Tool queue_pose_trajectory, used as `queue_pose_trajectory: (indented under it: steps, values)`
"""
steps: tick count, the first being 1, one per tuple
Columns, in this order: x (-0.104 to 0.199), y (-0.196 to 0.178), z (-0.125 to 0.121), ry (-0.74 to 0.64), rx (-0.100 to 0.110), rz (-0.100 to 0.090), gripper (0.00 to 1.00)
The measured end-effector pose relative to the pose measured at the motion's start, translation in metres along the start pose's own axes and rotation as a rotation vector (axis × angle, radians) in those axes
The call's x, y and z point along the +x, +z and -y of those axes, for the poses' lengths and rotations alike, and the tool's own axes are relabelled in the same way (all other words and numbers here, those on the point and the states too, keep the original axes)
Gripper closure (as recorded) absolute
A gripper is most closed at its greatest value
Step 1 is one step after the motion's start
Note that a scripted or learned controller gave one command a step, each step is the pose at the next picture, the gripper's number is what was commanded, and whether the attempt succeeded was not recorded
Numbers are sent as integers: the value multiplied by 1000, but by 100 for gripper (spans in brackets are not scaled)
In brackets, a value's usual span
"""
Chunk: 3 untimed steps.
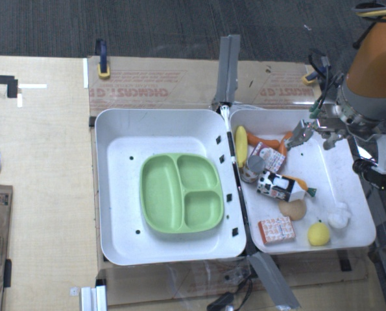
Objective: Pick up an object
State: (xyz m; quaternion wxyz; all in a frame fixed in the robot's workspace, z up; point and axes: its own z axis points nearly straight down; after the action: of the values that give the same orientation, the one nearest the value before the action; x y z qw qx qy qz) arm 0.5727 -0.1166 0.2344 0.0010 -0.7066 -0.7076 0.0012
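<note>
1. Nearest, a yellow lemon lies at the right bin's 5 o'clock corner, beside a small red box.
2. A green divided plate sits mid-left bin.
3. Farther, the gripper hovers at the right bin's 1 o'clock, fingers apart, holding nothing.

Dark grey carpet runs across the far side of the room. Bench top of pale wood, with a brown cardboard sheet bearing red print laid behind the bins. A blue-and-yellow clamp pins the cardboard's far edge; a grey metal post stands upright at mid-bench. Even, diffuse light, no hard shadows.
</note>
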Motion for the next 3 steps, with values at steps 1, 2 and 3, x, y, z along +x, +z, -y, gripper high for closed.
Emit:
queue_pose_trajectory:
  steps: [1, 2, 3]
  values:
    - [9, 131, -57, 81, -3, 0, 0]
    - [8, 122, -56, 83, -1, 0, 100]
    - [8, 122, -56, 84, -1, 0, 0]
